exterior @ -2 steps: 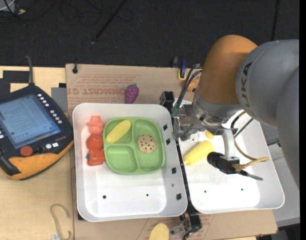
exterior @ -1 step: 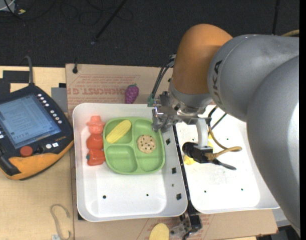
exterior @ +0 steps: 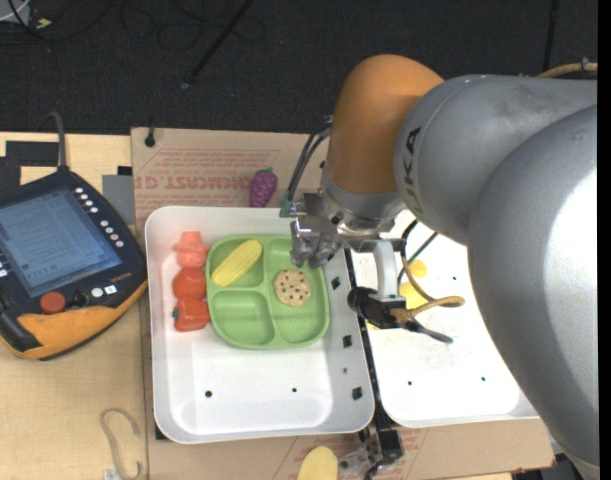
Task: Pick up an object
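Where the metal hand point(exterior: 310, 243) hangs — grip unreadable, glossy green tray point(exterior: 255, 323), round cookie point(exterior: 292, 288), ridged corn point(exterior: 235, 261).

camera view: single fixed camera, above bench, slanted downward; both white bins point(exterior: 185, 408) mid-frame; arm point(exterior: 505, 188) close, entering from right.

Robotics lab: KUKA arm point(exterior: 505, 168), teach pendant point(exterior: 55, 258), white bins point(exterior: 245, 408) on bench

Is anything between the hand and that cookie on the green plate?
Nothing visible. The hand hangs just above the cookie, which lies bare in its own compartment of the green plate; the corn sits in the compartment to the left.
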Tool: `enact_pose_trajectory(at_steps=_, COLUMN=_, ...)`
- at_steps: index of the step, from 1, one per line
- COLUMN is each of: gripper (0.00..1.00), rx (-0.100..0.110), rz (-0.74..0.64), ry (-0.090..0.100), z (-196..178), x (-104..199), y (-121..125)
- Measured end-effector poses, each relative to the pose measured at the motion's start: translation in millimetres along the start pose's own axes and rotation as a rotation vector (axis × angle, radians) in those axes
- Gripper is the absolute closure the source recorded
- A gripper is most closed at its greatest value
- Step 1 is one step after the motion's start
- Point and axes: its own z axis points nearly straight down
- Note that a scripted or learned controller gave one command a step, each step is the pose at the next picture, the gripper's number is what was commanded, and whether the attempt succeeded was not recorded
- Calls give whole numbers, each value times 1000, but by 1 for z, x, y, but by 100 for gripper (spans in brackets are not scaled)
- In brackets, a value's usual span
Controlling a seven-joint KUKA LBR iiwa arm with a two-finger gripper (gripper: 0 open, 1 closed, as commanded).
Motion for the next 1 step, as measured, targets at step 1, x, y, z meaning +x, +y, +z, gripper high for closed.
enact_pose_trajectory(at_steps=1, gripper=100, rx=-2, rz=0, ry=0, z=-12, x=-11, y=-3)
